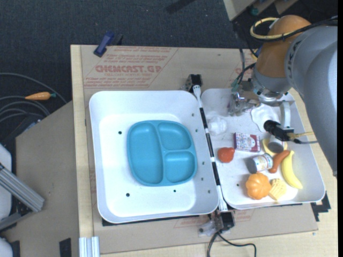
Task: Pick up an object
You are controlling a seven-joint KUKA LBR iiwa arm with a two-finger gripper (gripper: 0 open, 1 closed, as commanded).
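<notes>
My gripper [236,106] hangs low over the far end of the right bin [311,183], with the grey arm and its orange band behind it to the right. Just left of and nearer than the gripper lies a clear crumpled wrapper [217,125]. A red-and-white packet [245,141] lies a little nearer, below the gripper. A red tomato [226,154], a small jar [260,163], an orange pumpkin [257,186], a banana [291,170] and a yellow waffle piece [277,189] fill the near half of that bin.
The left bin [107,111] holds a blue divided plate [161,152]. A brown sausage [275,162] leans between jar and banana, and a grey cup [273,146] sits behind it. The ridge between the bins [206,138] runs just left of the wrapper.
</notes>
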